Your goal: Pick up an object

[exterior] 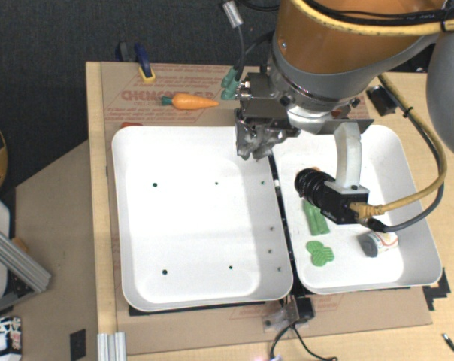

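Right, we have the gripper hanging over the seam between the two white bins, at the far end of the left bin, and we cannot tell whether it is parted or closed from this slant; nothing shows between its tips. Everything worth picking lies toward the near-right of it, in the right bin. Closest is a green strip, a slim piece whose long axis runs away from the gripper toward the near edge, partly tucked under the black camera unit that hangs from the wrist. Just beyond the strip, along the same line, sits a green leafy piece. Further right, well apart from the gripper, a small grey object rests beside a little white and orange one.

Off on the far-left side of the gripper, outside both bins, a toy carrot lies on the cardboard, pointing roughly toward the gripper.

So, in our judgement, the coming move turns on a shift to the near-right, into the right bin, and closing across the strip's narrow width would suit best.
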Motion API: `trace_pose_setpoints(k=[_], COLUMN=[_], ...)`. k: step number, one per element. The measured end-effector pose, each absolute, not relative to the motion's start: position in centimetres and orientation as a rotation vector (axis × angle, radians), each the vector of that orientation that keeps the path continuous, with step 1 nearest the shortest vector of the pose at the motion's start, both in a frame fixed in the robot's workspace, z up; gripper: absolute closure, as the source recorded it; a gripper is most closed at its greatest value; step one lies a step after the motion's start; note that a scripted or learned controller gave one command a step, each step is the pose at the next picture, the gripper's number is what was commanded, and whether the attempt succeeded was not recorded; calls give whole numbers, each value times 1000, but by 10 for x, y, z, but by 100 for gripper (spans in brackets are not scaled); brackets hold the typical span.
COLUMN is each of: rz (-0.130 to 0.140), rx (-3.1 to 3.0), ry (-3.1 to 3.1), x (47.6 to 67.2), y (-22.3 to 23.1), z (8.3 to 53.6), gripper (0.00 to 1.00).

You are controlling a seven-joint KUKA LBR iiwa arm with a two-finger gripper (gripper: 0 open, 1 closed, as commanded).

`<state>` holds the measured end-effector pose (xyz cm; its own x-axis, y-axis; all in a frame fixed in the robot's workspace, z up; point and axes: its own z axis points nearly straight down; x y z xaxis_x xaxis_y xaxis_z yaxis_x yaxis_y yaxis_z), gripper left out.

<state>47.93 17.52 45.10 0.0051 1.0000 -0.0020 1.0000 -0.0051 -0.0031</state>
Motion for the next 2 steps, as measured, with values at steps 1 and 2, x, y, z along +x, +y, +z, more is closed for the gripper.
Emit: trace_pose_setpoints(k=[1, 2], rz=[21, -30], rx=[-2212, -2224], ry=[-2222, -2227], x=[477, 480], y=[227, 224], z=[328, 544], gripper=[100, 100])
